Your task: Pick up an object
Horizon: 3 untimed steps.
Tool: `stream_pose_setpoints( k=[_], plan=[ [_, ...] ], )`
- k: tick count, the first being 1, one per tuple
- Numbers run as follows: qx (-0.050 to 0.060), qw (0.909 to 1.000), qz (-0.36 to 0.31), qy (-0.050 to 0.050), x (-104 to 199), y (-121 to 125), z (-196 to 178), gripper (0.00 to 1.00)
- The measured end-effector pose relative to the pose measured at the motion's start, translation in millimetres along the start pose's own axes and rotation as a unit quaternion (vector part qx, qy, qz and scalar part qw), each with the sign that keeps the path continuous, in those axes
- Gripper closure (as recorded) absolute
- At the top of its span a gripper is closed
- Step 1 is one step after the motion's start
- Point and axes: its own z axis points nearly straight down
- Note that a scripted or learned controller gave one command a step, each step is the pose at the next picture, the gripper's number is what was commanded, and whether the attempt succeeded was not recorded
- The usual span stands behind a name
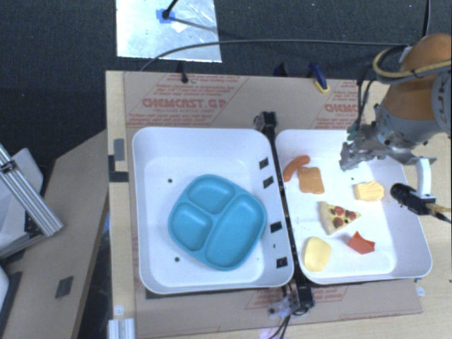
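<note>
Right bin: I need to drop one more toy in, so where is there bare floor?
The right bin is crowded through its middle: sausage, toast piece, cheese, pizza slice, red piece, yellow piece. Bare floor lies along the near-right corner past the red piece. The left bin is bare around the blue tray.

Dark carpet floor [56,48]; shiny foil sheet [167,20] at top; brown cardboard [191,97] over bench; aluminium rail [28,196] left.
</note>
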Motion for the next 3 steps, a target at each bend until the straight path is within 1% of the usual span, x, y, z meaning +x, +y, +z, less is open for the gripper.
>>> stream_pose_setpoints(
  k=[1, 2, 3],
  plan=[
    [-0.002, 1.0, 0.0, -0.001, -6, 4, -63, 1.0],
    [0.0, 1.0, -0.001, 0.0, -6, 5, -79, 1.0],
    [0.001, 1.0, -0.002, 0.0, 39, 0, -81, 1.0]
  ],
)
